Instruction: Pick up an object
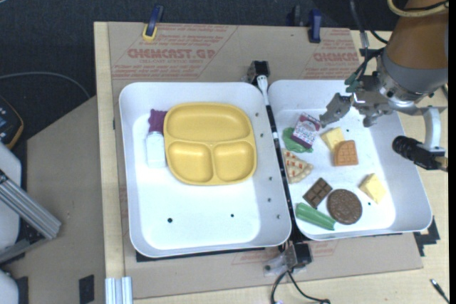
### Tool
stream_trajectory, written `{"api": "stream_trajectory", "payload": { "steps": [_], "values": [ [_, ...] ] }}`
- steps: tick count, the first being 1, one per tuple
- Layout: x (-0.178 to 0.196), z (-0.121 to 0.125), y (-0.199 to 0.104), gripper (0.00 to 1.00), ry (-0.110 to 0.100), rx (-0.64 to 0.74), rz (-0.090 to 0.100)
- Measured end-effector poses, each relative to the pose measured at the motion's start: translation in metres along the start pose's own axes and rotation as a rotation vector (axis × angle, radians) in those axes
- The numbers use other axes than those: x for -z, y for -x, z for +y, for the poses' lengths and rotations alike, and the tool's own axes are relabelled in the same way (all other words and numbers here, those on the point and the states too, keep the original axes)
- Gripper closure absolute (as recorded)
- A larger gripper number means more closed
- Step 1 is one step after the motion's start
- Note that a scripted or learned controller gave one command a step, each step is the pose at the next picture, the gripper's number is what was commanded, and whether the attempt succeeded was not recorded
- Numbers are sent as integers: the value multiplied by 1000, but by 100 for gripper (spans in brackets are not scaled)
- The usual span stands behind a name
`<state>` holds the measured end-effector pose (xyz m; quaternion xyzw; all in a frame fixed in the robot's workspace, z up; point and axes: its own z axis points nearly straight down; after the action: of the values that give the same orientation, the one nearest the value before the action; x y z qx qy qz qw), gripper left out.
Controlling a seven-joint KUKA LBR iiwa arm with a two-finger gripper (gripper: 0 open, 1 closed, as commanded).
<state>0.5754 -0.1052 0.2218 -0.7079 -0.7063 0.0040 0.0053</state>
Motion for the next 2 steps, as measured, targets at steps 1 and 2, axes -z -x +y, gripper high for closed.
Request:
{"api": "stream_trajectory", "payload": {
  "steps": [1,2],
  "values": [
    [7,3,0,0,13,2,-1],
    [-38,-4,-1,0,7,2,0]
  ]
}}
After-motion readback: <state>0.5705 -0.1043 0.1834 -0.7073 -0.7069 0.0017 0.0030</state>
